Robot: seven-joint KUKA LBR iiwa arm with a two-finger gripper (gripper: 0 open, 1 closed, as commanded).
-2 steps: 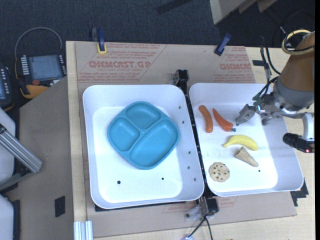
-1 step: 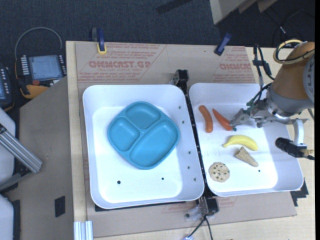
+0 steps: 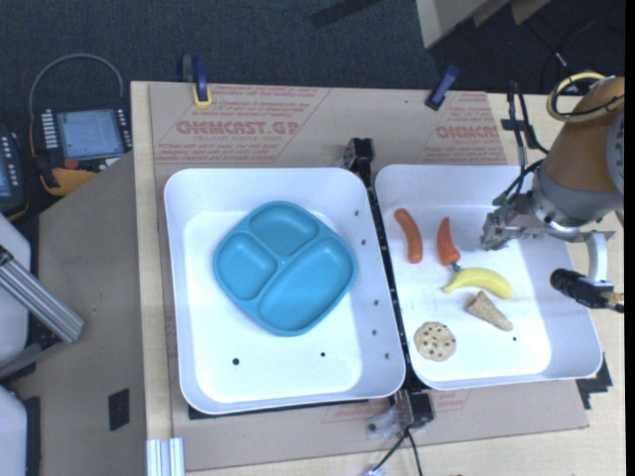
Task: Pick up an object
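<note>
Five food items surround the banana (image 3: 478, 282) in the right bin (image 3: 571, 360); gripper (image 3: 503, 228) above it, grip state unclear

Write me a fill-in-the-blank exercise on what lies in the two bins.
1. The blue divided plate lies in the ____ bin.
2. The round item in the right bin, nearest the camera, is a ____.
3. The banana lies just beyond the ____ wedge.
4. The tool hovers over the ____ bin.

Missing words: left; cookie; tan; right
</note>
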